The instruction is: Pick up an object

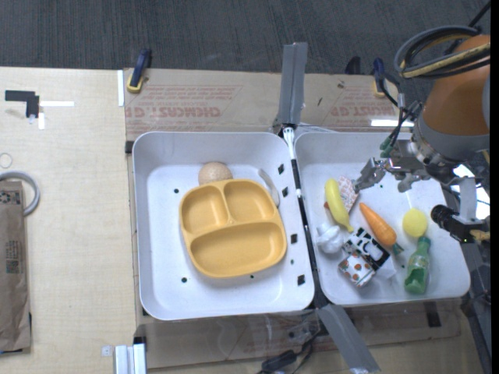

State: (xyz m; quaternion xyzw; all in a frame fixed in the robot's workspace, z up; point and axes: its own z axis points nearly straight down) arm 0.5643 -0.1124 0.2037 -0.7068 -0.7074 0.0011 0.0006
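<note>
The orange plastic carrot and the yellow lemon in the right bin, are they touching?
Apart. The camera view shows bare white bin floor between the orange plastic carrot and the round yellow lemon.

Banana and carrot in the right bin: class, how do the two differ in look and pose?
The banana is yellow and gently curved; the carrot is orange, straight and tapered. The banana lies nearer the bins' divider, running roughly top to bottom in the view, while the carrot lies slanted toward the green bottle. Both are elongated play foods lying flat in the right bin.
</note>
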